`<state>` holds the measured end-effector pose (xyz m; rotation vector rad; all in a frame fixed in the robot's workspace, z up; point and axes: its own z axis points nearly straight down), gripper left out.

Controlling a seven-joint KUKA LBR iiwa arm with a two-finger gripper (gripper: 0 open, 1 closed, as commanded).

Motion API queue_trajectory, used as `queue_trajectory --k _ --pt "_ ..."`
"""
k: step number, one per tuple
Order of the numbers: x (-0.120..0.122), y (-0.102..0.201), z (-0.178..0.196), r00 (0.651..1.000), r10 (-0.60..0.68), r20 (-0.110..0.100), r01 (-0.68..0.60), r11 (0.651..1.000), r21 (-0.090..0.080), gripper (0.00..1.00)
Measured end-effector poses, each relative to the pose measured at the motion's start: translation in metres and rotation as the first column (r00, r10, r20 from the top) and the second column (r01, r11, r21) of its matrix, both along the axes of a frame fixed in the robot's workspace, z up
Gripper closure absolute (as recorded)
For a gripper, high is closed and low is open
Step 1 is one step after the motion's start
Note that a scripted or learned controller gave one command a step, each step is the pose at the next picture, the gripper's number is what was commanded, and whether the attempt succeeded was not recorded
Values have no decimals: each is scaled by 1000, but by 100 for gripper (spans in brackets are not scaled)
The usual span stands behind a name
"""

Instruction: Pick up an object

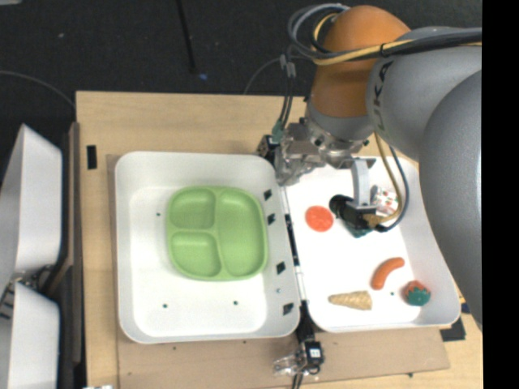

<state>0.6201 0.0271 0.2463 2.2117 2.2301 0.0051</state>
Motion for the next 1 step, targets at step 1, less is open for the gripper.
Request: queue_trajectory --k 1 --pt "-2 56 7 1000 0 -1 0 1000 0 100"
